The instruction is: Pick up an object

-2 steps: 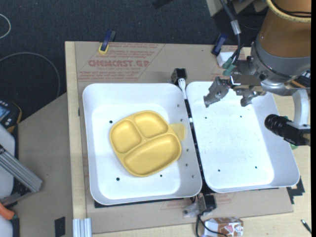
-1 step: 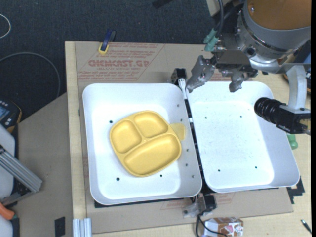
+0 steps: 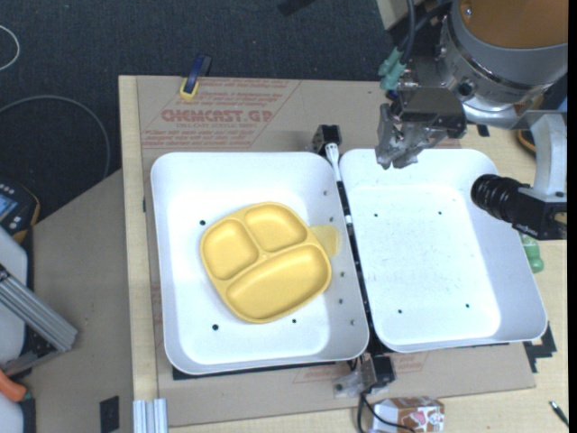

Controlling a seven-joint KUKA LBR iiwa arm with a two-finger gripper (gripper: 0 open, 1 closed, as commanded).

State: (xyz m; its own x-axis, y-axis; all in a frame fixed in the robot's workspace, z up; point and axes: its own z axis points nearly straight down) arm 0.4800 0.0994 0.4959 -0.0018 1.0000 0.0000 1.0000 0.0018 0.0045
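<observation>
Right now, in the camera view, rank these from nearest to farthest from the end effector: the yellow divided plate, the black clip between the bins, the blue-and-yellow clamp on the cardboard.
From the end effector:
1. Black clip, just to its left, at the bins' top junction.
2. Yellow divided plate, lower left, in the left bin.
3. Blue-and-yellow clamp, far left, at the cardboard's top edge.

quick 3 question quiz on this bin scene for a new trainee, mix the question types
1. True or false: the yellow divided plate lies in the left bin.
2. Over which part of the right bin is the gripper? A) far left corner B) near right corner C) centre
3. How many compartments does the plate have?

Key:
1. True.
2. A.
3. Three: two small ones on the far side, one large one on the near side.
</observation>
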